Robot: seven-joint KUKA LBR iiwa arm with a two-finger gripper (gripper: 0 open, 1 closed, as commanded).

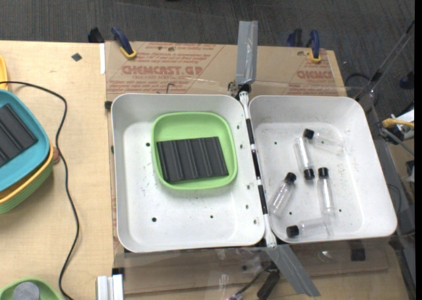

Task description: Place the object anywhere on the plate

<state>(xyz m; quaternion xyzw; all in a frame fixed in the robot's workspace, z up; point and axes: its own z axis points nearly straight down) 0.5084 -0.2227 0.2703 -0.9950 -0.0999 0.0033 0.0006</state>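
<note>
Green plate (pixel 227 135) upper left bin (pixel 132 213); clear tubes (pixel 302 155) scattered right bin (pixel 369 160)

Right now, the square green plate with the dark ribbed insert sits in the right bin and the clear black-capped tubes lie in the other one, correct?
Not quite: the bins are swapped. The camera view shows the square green plate with its dark ribbed insert in the left white bin, while the clear black-capped tubes lie in the right white bin.

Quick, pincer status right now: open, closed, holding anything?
Pincer: cannot be told. The vials lie loose in the right bin; none is on the green plate.
</note>
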